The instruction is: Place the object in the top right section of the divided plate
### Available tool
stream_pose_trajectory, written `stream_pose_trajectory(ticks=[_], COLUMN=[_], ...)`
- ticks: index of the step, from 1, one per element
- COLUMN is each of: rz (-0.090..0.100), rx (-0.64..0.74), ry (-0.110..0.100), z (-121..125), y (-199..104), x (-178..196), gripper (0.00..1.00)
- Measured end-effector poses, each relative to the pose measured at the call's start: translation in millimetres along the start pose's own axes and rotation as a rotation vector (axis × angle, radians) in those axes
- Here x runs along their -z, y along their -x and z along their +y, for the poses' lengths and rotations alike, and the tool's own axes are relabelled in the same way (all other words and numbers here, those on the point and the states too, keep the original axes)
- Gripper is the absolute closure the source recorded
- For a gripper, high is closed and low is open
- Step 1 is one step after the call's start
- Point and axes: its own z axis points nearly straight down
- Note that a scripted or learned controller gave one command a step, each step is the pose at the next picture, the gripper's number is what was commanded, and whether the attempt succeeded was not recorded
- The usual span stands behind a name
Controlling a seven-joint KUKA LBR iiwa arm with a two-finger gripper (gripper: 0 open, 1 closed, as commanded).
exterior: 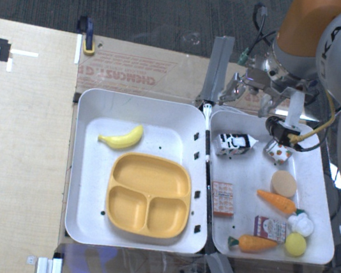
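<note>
Found the yellow divided plate (151, 176) in the left bin (85, 183), toward its front edge, one wide section at the back and two smaller ones at the front. Saw a banana (122, 137) just beside the plate's back left corner (could not tell which piece was meant for the plate). Counted the rest in the right bin (248, 178): a black-and-white toy (234, 143) near the back left corner, a pale egg (284, 183) toward the right edge, a carrot (276, 201) just in front of it, a second carrot (253, 244) by the front edge, a yellow ball (295, 244) in the front right corner. Spotted the gripper (250, 95) above that bin's back edge, fingers spread, nothing between them.
</note>
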Motion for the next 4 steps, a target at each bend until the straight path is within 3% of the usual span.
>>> stream_pose_trajectory(ticks=[1,2,3,4], rz=[0.000,0.000,0.001,-0.003], rx=[0.068,0.289,0.826,1.193], ry=[0.000,0.006,0.003,0.010], z=[2,12,-7,3], y=[0,70,-4,68], x=[-66,-21,-79,-36], gripper=[0.00,0.00,0.00,0.00])
